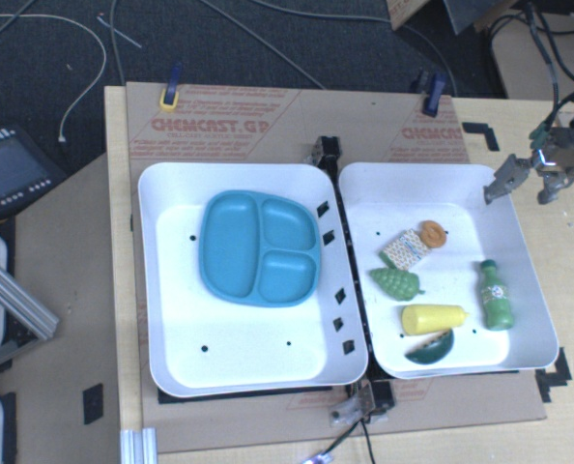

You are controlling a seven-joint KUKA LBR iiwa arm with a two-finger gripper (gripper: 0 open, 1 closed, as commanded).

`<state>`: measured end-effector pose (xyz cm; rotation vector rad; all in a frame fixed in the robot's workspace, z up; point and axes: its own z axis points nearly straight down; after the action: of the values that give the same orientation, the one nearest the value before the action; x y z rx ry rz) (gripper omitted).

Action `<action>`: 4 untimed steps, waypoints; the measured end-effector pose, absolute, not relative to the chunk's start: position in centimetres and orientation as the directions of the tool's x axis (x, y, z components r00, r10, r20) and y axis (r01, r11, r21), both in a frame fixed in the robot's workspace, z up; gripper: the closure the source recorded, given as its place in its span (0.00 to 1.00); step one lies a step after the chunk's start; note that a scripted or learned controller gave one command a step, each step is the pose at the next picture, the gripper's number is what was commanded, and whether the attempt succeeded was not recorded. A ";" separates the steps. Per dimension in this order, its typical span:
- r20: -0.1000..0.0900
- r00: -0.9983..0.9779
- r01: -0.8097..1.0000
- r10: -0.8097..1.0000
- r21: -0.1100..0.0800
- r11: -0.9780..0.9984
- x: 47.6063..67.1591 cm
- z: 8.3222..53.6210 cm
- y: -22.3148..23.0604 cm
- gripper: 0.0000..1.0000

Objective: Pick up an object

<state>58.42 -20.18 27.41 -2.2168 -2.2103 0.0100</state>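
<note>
Dark carpet strewn with loose cables surrounds the desk, a pale board topped with printed cardboard.

Camera view, contents:

1. Left shallow white plastic bin: holds one light-blue plastic plate with three compartments, smooth and rigid.
2. Right shallow white plastic bin: holds six small items, near one another but mostly apart.
 - Small round orange-brown piece, toward the far side.
 - Pale speckled square block, just beside it.
 - Knobbly green toy leaf or vegetable; looks soft.
 - Yellow plastic bottle lying on its side; probably light, smooth, apt to roll. Best taken across its middle.
 - Dark teal wedge, just beside the yellow bottle, nearest the front rim.
 - Small green plastic bottle with a label, lying flat and alone; I judge it the easiest pick, gripped across the body.
3. My pincer: above the right bin's far right corner, well apart from every item, holding nothing. Whether it stands apart or together I cannot tell.
</note>
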 end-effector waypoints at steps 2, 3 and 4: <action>0.001 0.001 1.000 1.000 -0.005 -0.001 58.4 23.7 -20.7 0.00; 0.002 0.000 1.000 1.000 -0.006 0.000 58.8 17.6 -21.0 0.00; 0.003 -0.002 1.000 1.000 -0.006 0.002 59.0 11.5 -20.4 0.00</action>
<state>58.99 -20.40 11.46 -2.2152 -2.2190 0.0037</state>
